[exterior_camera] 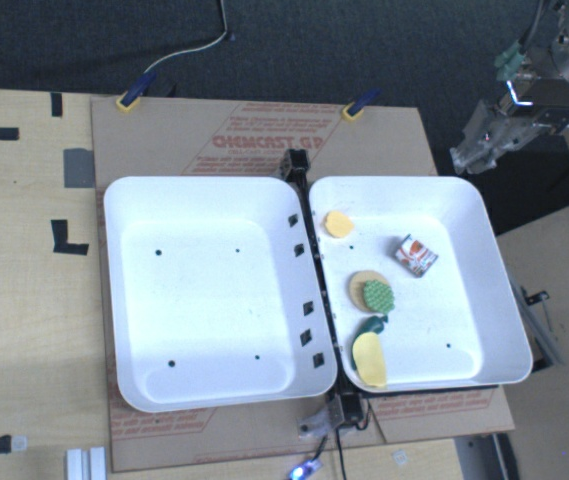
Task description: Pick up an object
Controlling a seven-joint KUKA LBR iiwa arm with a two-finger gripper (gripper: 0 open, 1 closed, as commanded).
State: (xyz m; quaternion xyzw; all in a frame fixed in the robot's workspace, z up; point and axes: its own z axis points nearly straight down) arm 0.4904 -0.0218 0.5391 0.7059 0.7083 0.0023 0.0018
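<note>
Gripper (484, 148) hangs outside the right bin (469, 203) (fingers too blurred to call), and the small can (416, 255) lies inside at its seven o'clock, nearest pick.

bins (204, 203) — smooth white plastic, slight sheen | sheet under them (264, 138) — matt brown cardboard, red print | table (24, 298) — pale wood-look, matt | backdrop (84, 18) — dark rough cloth

Robotics laboratory setting: twin white bins (204, 193) on a cardboard sheet (264, 138) clamped to a plywood surface (24, 298), black tape markers (69, 236), and a trailing cable (199, 43) over dark carpet (84, 18).
</note>
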